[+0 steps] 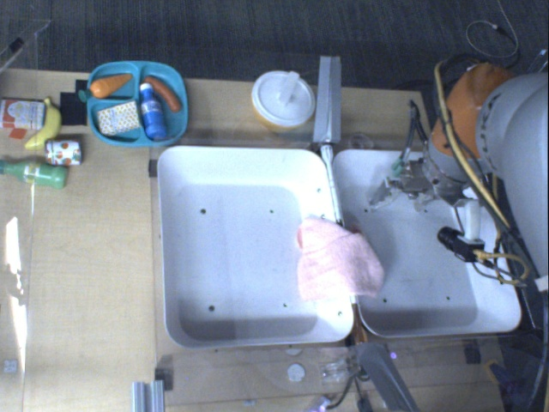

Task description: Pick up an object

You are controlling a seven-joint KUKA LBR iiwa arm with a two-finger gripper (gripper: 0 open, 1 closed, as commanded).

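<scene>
One soft pink cloth (337, 260) draped over the divider between two shallow white bins, mostly at left bin's (214, 230) right edge. Right bin (429, 303) floor mostly open. Two-finger metal gripper (390, 187) over right bin's upper-left corner; jaw state unclear.

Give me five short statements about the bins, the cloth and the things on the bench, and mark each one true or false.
1. The pink cloth drapes over the divider between the two white bins. True.
2. The tool holds the pink cloth. False: the tool hangs over the right bin, apart from the cloth, with nothing seen between its fingers.
3. The blue compartment tray sits inside the left bin. False: it rests on the bench beyond that bin's far left corner.
4. A white lidded cup stands on the bench behind the bins. True.
5. The yellow toy banana lies in the right bin. False: it lies at the bench's far left.
</scene>
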